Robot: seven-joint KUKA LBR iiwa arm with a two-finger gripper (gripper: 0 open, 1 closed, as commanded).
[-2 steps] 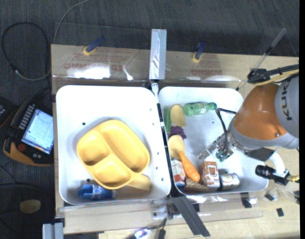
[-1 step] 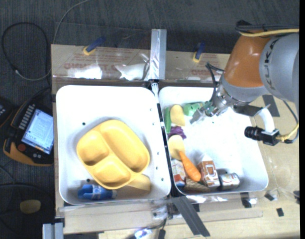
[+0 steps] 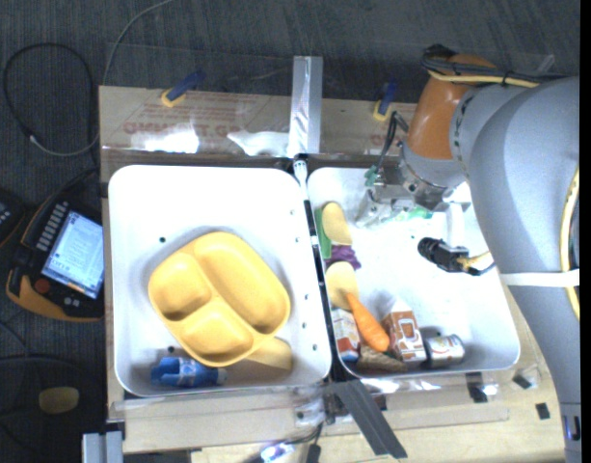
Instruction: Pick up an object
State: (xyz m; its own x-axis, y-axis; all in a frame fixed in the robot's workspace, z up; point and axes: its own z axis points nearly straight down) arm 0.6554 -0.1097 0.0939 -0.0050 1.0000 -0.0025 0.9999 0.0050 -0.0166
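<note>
Carrot (image 3: 371, 330) lies in the right bin (image 3: 488, 297), long axis slanting, tip toward the near right corner. One carrot, two bins. Tool (image 3: 391, 199) hangs over the far end; its opening I cannot tell.

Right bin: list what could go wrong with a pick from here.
1. The carrot, small carton and can lie packed together at the right bin's near edge, so a grasp may catch two or slip.
2. The gripper sits at the far wall, near no item; closing there would likely grab nothing.
</note>
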